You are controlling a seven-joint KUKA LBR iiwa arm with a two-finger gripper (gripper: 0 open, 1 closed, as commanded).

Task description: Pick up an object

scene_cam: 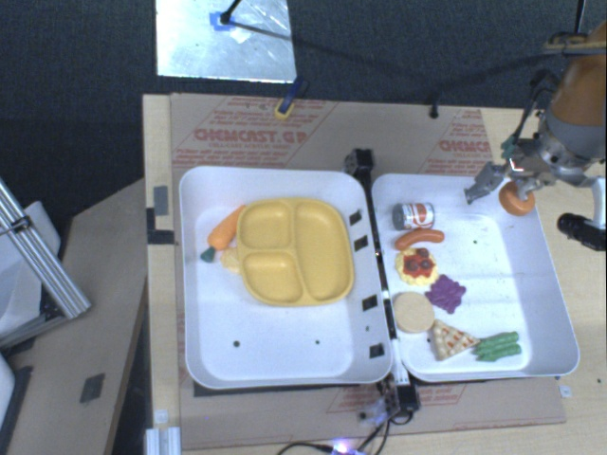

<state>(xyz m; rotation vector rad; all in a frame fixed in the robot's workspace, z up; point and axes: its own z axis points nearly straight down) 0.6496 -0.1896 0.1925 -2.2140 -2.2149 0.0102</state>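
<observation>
White plastic forms both bins: one left bin (204,349) and one right bin (555,335), side by side on the bench. Nearest the camera in the right bin lie one green bean pod piece (498,346) and one pizza wedge (450,339), just beside each other. Behind them sit one tan round cookie (413,312) and one purple grape cluster (446,294), then one small round pizza-like piece (418,266), one red sausage (419,239), and one silver can (413,215) lying on its side toward the far rim. The left bin holds one yellow three-compartment plate (289,251), with one orange carrot (224,229) touching its left edge. Farthest back, at the right bin's far right corner, the gripper (517,190) hangs from the grey arm (574,112), which leans in from the right. One orange round object (518,199) sits directly under the gripper at the rim; whether the tool is clenched on it or released cannot be determined.
</observation>
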